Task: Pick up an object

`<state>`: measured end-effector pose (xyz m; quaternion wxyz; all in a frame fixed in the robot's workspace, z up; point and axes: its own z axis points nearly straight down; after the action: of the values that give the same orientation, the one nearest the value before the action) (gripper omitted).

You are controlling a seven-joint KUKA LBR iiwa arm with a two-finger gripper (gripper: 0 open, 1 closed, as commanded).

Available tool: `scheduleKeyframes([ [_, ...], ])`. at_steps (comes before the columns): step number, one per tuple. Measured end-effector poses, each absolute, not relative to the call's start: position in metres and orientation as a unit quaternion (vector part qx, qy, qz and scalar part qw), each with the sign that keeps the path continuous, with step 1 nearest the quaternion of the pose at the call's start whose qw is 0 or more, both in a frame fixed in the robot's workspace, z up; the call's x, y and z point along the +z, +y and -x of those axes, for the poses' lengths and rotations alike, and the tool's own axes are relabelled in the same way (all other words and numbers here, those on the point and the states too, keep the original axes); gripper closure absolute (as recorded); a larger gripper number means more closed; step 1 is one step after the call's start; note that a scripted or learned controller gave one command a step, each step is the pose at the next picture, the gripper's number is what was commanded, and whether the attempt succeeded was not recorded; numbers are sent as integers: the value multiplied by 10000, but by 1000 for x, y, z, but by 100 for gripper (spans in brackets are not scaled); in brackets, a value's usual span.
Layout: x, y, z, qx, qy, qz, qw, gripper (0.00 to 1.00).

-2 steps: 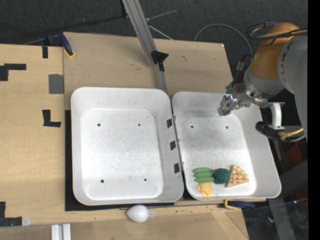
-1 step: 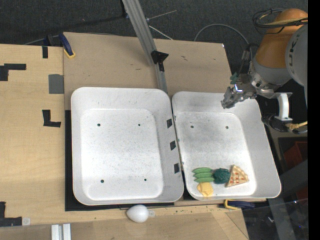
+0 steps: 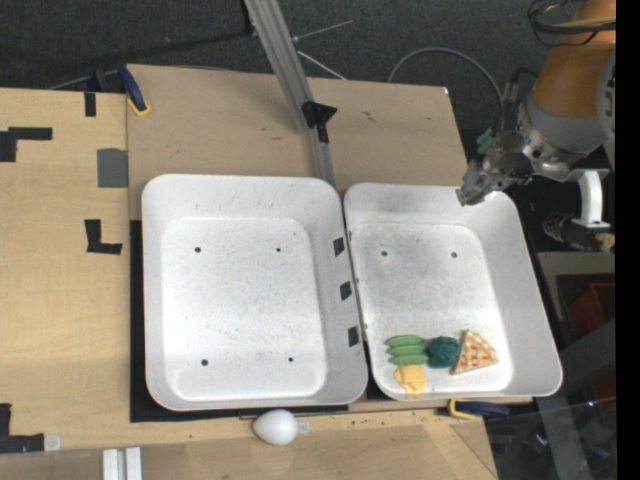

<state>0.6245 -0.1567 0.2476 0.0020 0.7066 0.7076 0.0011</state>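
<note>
I am looking down on my bench (image 3: 230, 118) from above. On the far left, the wood has some black tape marks (image 3: 98, 236) and a grey patch (image 3: 112, 167) on it. Next comes the left bin (image 3: 240, 193), white with small dark dots on its floor. Just in front of it, on the edge of the bench, sits a white egg (image 3: 275, 427). A grey metal pole (image 3: 285, 63) slants down from the top and ends right where the two bins meet. Then comes the right bin (image 3: 440, 203), pressed up against the left one. All the toys are in its near corner, huddled close together: a green pea pod (image 3: 405, 345), a yellow piece (image 3: 410, 376) just below it, a dark green bumpy lump (image 3: 441, 349) beside them, and a pizza slice (image 3: 473, 353) at the right end of the bunch. My gripper (image 3: 477, 185) is well away from them, up over the far right corner of the right bin, by its rim. It has nothing in it. I cannot tell how it is set; it looks too small and dark from here. Behind it the arm (image 3: 570, 88) goes off to the right, grey and orange.
</note>
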Motion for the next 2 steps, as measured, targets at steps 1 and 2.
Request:
scheduleKeyframes([
  [1,234,-104,-618,-5,7091,-7051,-16,100],
  [2,222,-50,-609,-8,7093,-7049,-19,100],
])
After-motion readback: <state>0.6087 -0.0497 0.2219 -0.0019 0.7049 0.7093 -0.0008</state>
